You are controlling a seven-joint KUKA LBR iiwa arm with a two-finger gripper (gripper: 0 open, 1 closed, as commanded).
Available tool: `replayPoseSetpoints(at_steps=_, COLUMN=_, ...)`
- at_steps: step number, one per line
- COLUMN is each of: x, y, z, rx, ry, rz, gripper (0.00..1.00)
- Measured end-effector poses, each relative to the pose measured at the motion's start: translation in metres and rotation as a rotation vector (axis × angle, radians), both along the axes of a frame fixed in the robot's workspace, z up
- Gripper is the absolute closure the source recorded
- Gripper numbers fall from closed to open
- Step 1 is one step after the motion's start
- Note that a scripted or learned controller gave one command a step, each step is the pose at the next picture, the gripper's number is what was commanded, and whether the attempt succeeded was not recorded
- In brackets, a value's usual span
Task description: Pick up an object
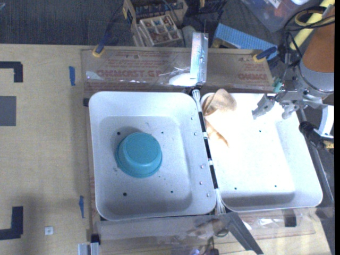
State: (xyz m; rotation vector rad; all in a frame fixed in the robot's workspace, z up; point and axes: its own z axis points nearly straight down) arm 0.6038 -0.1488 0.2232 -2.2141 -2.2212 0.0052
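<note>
Nearest the camera, the left bin (106, 116) held a teal bowl (139, 154), upside down and a little toward nine o'clock of the bin's middle. It stood apart from every wall. At about two o'clock from it, across the divider, a crumpled tan cloth (218, 110) lay in the right bin (265, 185), pressed into the far corner against the rim. The gripper (273, 105) hung at three o'clock from the cloth, near that bin's far edge, fingers apart and holding nothing. A grasp on the cloth risked striking the wall; the bowl's smooth dome could probably slip from a pinch.
</note>
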Motion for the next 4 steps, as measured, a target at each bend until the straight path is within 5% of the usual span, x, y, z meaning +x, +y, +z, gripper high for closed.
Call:
replayPoseSetpoints(at_steps=1, x=0.006, y=0.032, z=-0.128, rx=-0.002, ry=-0.010, rz=0.147, gripper=0.00)
replayPoseSetpoints(at_steps=2, x=0.052, y=0.042, z=-0.132, rx=-0.006, ry=-0.017, rz=0.559, gripper=0.00)
replayPoseSetpoints(at_steps=3, x=0.036, y=0.020, z=-0.132, rx=-0.002, ry=-0.018, rz=0.639, gripper=0.00)
replayPoseSetpoints(at_steps=4, x=0.036, y=0.019, z=-0.123, rx=-0.001, ry=-0.020, rz=0.635, gripper=1.00)
